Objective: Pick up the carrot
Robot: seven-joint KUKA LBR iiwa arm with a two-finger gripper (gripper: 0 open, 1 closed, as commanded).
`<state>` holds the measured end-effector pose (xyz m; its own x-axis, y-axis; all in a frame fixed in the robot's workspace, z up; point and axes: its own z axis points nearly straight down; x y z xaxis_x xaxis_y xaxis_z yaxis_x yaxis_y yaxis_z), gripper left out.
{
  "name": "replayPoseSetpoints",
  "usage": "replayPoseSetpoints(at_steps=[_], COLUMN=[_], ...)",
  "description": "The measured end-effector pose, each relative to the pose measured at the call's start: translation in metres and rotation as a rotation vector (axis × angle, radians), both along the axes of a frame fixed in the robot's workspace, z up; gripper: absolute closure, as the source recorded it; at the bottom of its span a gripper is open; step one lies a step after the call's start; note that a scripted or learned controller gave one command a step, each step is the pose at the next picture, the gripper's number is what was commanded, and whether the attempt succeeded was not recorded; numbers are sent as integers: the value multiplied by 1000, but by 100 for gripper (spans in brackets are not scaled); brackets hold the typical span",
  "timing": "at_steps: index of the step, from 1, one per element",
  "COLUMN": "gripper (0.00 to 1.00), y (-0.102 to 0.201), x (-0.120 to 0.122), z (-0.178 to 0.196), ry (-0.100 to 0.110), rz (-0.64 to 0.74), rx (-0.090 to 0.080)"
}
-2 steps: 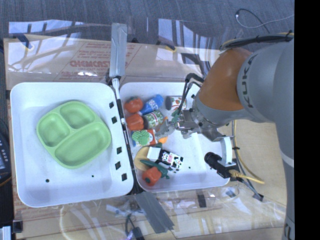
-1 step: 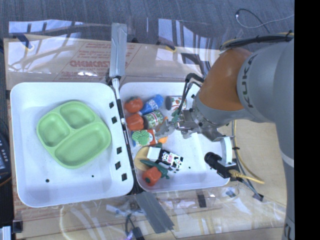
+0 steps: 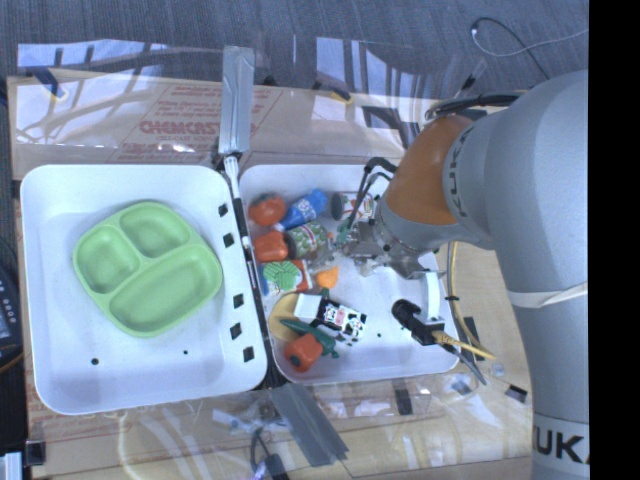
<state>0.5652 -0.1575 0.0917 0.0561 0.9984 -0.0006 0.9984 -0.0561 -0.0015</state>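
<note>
The carrot (image 3: 305, 349) is lying in the right bin (image 3: 385, 366), at the near-left corner, an orange stub with green leaves pointing toward the bin's middle. Using the carrot as the landmark: a black-and-white block (image 3: 335, 317) is sitting just behind it, almost touching the leaves; a yellow piece (image 3: 283, 306) is lying behind and slightly left; further back a heap of toy food and small cans (image 3: 300, 226) is crowding the bin's far-left part. The green divided plate (image 3: 148, 265) is resting well to the left, in the other bin (image 3: 60, 368). The arm (image 3: 470, 183) is reaching over the bin's far-right part, well behind and right of the carrot, and the gripper (image 3: 372, 240) is hanging near the cans; whether it is parted or closed I cannot tell, since the wrist is hiding the tips, and nothing appears to be held, as far as this slanted view allows. To do the pick well, the gripper probably needs to be travelling toward the near-left corner, turning so its closing line crosses the carrot's short width, and descending on the orange body rather than the leaves, keeping clear of the bin wall and the block beside it.
</note>
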Motion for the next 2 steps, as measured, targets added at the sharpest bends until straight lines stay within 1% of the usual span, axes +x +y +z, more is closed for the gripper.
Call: replayPoseSetpoints(at_steps=[1, 2], gripper=[100, 100], y=[1, 6], x=[-1, 29], z=[9, 124], ry=[4, -1], rz=[5, -139], rx=[1, 1])
